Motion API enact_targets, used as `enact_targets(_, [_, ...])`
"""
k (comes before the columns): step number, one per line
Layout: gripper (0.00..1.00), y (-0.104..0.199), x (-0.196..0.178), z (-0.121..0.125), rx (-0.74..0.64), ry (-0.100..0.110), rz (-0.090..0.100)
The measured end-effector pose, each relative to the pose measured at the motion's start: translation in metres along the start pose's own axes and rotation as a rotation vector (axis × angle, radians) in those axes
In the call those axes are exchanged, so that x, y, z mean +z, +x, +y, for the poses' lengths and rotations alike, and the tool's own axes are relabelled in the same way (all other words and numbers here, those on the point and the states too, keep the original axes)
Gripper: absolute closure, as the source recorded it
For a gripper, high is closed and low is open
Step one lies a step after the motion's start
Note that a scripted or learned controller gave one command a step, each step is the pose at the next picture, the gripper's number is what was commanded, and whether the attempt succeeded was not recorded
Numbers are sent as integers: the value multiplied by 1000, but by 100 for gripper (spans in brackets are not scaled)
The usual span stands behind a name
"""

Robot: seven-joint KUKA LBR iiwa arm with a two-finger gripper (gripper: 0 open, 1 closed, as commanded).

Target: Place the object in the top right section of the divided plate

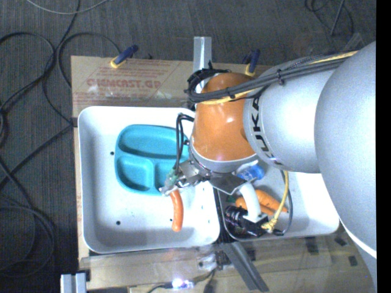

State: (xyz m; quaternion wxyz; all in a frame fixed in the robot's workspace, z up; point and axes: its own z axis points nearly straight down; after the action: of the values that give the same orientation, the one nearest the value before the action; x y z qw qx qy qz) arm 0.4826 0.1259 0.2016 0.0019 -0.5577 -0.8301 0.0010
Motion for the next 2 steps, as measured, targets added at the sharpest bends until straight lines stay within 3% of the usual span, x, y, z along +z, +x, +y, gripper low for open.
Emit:
enact_targets(1, [100,-83,4,-24,-297,-2,-2])
enact_targets(2, [100,-20,92,-8,-409,0,1])
